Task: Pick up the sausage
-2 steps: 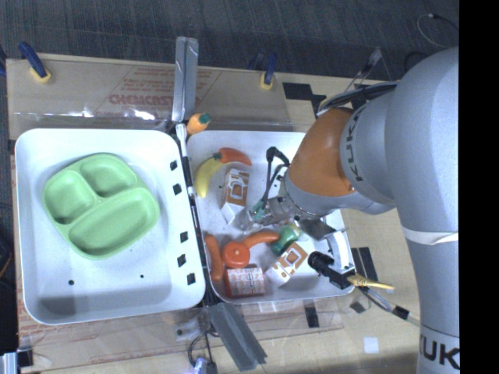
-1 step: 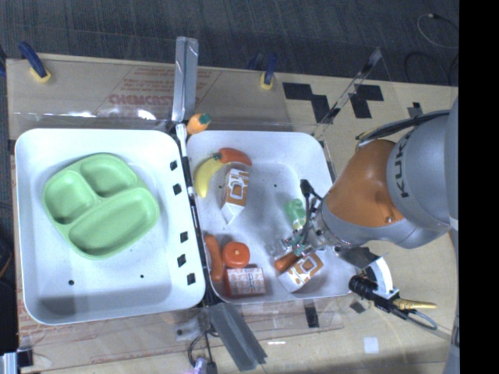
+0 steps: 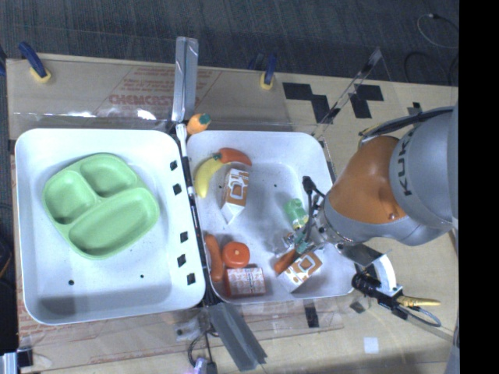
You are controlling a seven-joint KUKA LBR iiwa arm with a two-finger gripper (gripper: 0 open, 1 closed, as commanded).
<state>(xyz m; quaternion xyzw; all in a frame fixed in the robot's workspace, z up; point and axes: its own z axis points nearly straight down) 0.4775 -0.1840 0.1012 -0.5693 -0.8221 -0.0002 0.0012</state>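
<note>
Grey links and the orange band of the arm (image 3: 390,189) are seen closest to the lens, reaching in from the right over the right-hand bin (image 3: 269,142). The gripper (image 3: 306,232) is lowered into the near right part of that bin, just beside a small green bottle (image 3: 295,210) and above a brown-and-white carton (image 3: 302,267); whether it is spread or closed cannot be told, since its tip is lost among the clutter, and nothing can be seen held in it. A small orange piece (image 3: 282,265) is found touching the carton's left side, partly hidden. The sausage (image 3: 211,257), a reddish-orange elongated piece, is laid along the left wall of the same bin, well apart from the gripper. Just beside it a red round item (image 3: 235,253) is placed, with a can (image 3: 245,280) lying on its side in front of it. Farther back in the bin a banana (image 3: 203,176) is laid near the left wall, next to a second carton (image 3: 236,189) that is topped by an orange-red item (image 3: 234,157). A small orange fruit (image 3: 199,121) is perched at the far end of the divide between the bins. A green sectioned tray (image 3: 101,205) is held in the left-hand bin (image 3: 47,302).
</note>
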